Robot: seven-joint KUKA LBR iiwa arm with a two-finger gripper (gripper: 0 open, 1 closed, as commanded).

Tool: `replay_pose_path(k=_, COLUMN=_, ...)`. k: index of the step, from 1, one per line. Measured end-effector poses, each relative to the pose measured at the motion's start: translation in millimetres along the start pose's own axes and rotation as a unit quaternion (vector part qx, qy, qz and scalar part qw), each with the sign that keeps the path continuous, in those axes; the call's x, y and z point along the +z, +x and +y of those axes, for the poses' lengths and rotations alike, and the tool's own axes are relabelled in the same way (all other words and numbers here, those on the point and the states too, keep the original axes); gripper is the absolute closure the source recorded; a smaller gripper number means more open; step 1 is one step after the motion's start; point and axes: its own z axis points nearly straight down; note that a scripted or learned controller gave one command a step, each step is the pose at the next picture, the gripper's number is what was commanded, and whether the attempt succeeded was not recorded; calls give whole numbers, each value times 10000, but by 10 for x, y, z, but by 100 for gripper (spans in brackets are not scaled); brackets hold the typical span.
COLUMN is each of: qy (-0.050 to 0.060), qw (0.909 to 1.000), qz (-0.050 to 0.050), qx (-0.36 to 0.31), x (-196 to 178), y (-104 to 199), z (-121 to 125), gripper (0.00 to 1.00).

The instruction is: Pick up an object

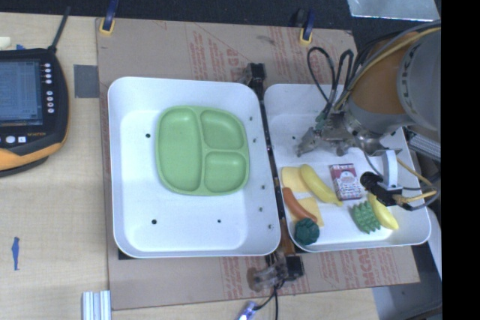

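Observation:
The right bin [289,97] holds several small items along its front half. A yellow banana [318,184] lies beside a small red and white box [345,183]. An orange carrot [298,204] lies by a dark green round piece [306,232] at the front left corner. A green spiky piece [364,216] and a yellow piece [385,214] lie at the front right. My gripper [319,137] hangs over the bin's middle, just behind the banana and the box, with nothing seen in it. The grey arm with its orange band [379,90] covers the bin's right rear.
The left bin [135,225] holds a green divided plate [202,150]. A control pendant [26,112] lies on the bench at the far left. Black cables [330,71] loop behind my gripper. Clamps [257,75] join the bins at the back and front.

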Motion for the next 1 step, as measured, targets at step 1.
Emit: replay_pose_path(k=1, qy=-27, qw=10000, qz=-3, qx=2, x=-910, y=-490, z=600, gripper=0)
